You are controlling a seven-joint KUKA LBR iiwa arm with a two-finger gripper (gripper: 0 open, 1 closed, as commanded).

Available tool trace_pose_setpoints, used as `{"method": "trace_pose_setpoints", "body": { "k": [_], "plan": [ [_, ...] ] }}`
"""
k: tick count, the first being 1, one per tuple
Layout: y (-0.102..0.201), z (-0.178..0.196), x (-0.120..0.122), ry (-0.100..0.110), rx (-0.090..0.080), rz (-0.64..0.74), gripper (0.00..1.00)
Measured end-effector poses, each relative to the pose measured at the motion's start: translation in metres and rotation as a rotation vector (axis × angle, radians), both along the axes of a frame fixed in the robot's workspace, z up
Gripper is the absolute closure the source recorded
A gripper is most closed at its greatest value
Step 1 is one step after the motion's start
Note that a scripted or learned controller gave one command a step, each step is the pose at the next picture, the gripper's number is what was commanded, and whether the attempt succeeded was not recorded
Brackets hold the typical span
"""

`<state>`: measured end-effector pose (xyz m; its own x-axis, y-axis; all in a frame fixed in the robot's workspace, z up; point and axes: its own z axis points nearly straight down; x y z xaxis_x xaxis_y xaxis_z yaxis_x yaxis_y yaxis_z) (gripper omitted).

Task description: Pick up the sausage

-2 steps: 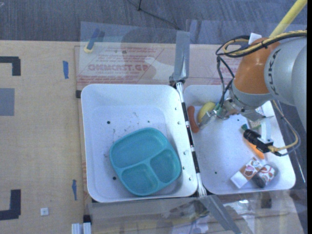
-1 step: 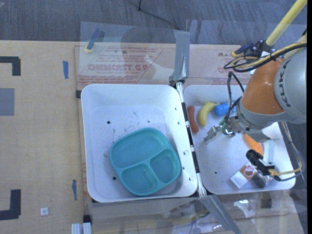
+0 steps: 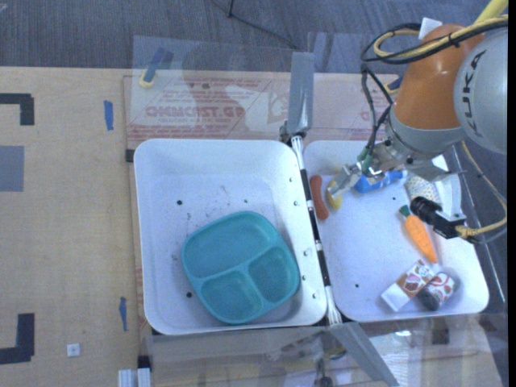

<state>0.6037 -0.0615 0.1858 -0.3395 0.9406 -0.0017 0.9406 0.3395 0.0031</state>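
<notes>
The sausage point(image 3: 319, 197) is a short reddish-brown link lying lengthwise against the left wall of the right bin point(image 3: 363, 297). My gripper point(image 3: 342, 184) hangs low over the upper left part of that bin, just right of the sausage and a little apart from it. A small yellow piece point(image 3: 333, 201) lies directly under the gripper's tip, beside the sausage. The grey arm with its orange band point(image 3: 431, 79) comes in from the upper right and hides the bin's back right corner.
A blue item point(image 3: 377, 182) lies right of the gripper. An orange carrot point(image 3: 420, 237), a small printed carton point(image 3: 415, 284) and a dark object point(image 3: 430, 298) sit along the right bin's right side. A teal divided plate point(image 3: 239, 266) rests in the left bin point(image 3: 161, 184).
</notes>
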Motion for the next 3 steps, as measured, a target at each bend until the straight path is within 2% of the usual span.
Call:
{"method": "trace_pose_setpoints", "body": {
  "k": [1,2,3],
  "plan": [
    [0.052,-0.001,-0.037,0.005,0.001,-0.111,0.0],
    [-0.055,-0.03,-0.02,-0.001,-0.001,0.072,0.0],
    [-0.123,0.025,0.023,-0.003,-0.003,0.171,0.0]
  ]
}}
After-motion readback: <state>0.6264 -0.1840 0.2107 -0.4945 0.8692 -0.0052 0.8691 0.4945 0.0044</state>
